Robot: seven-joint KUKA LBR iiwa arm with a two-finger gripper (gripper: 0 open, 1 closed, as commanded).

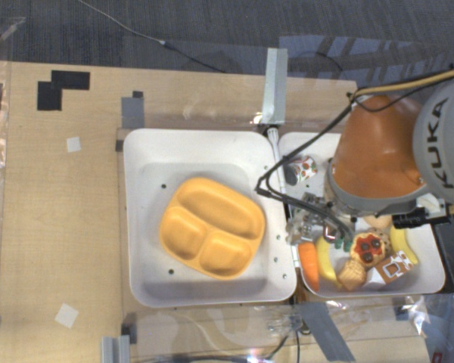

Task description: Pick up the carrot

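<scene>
the gripper hangs low over the near left part of the right bin, a cluster of dark metal and cables under the arm's wrist. its fingers are lost in that clutter and under the bulk of the arm, so how far apart they stand cannot be told, nor whether anything sits between them.

just below the gripper lies the carrot — orange, lengthwise toward the near edge, resting on the bin floor close against the bin's left wall. whether the gripper touches its upper end cannot be told; the two meet in the view.

beside the carrot to the right lies a yellow banana, and next to that a tan biscuit-like piece. above this sits a small pizza slice with red dots, then a red-and-white patterned piece and another yellow piece nearer the right wall. a small white item with red marks lies toward the bin's far side.

the orange band of the arm covers much of the right bin's far half — black cables loop from it toward the divide between the bins.

the left bin holds a yellow divided tray with three compartments, set askew near its middle.
</scene>
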